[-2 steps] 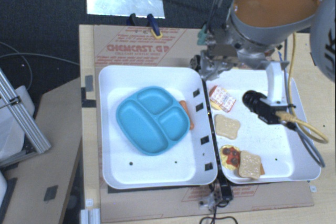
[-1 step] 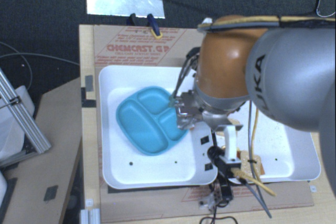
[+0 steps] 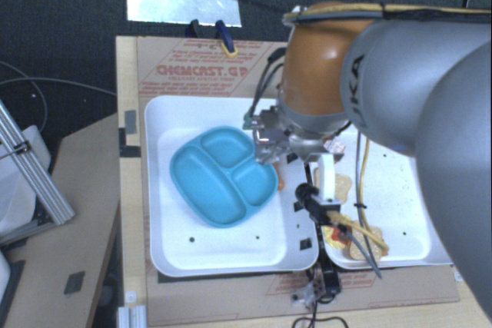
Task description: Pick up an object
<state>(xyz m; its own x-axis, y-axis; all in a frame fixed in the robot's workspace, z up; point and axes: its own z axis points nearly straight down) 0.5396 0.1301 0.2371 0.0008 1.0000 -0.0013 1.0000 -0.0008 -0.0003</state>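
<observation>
Fingers by the blue plate rim; open or closed, I cannot tell.
Best to pinch the raised rim squarely and lift slowly, keeping it level.

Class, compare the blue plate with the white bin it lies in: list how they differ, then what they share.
The plate is blue; the bin is white. The plate is split into three compartments; the bin is one open well. The plate is the smaller and lies askew inside the bin. Both are shallow with rounded corners.
</observation>
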